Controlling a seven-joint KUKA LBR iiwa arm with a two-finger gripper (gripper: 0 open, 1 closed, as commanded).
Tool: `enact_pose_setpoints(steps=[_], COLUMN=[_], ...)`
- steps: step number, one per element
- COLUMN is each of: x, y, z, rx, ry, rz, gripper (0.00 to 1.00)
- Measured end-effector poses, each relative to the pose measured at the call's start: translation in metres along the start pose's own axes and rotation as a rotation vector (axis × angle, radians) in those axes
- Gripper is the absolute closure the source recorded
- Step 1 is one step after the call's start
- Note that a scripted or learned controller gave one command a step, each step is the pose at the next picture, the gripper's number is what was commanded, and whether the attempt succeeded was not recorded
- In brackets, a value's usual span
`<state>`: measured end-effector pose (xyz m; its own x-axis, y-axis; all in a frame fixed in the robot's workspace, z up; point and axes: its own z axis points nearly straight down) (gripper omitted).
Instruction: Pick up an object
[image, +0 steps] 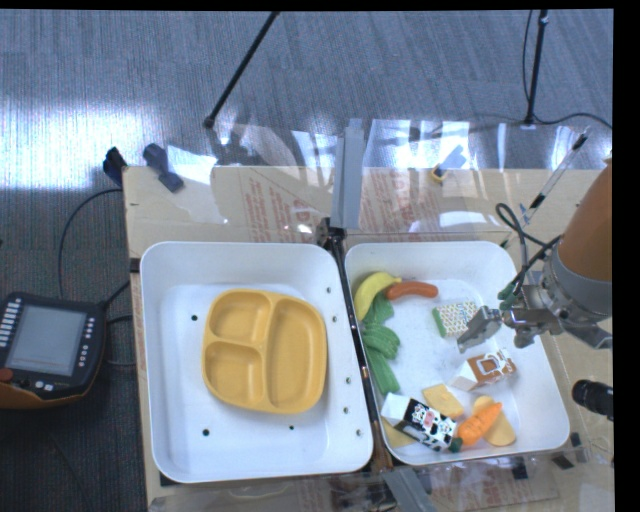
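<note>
Your gripper (497, 331) hangs over the right bin (520, 262), its fingers spread apart with nothing between them. Just below it lies a small brown carton (491, 369); just to its left is a green-and-white box (456, 317). Further out you see a carrot (479, 423), a cow-print carton (424, 422), a banana (371, 291), a sausage (412, 291) and green pods (381, 340). The left bin (180, 300) holds a yellow tray (265, 351).

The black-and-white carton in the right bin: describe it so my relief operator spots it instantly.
Look in the right bin, along its near edge. The carton lies on its side left of the orange carrot. Its cow-patch print is unlike anything around it.
</note>
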<state>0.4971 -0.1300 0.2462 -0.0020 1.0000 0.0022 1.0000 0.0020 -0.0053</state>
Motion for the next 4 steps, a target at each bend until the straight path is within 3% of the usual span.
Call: enact_pose_setpoints(steps=[1, 2, 3, 4], x=[-0.083, -0.074, -0.066, -0.011], y=[-0.019, 0.045, 0.070, 0.010], z=[0.124, 0.143, 0.143, 0.130], rx=[0.011, -0.025, -0.031, -0.010], ry=[0.003, -0.002, -0.009, -0.001], rz=[0.183, 0.091, 0.085, -0.212], gripper=[0.00, 0.00, 0.00, 0.00])
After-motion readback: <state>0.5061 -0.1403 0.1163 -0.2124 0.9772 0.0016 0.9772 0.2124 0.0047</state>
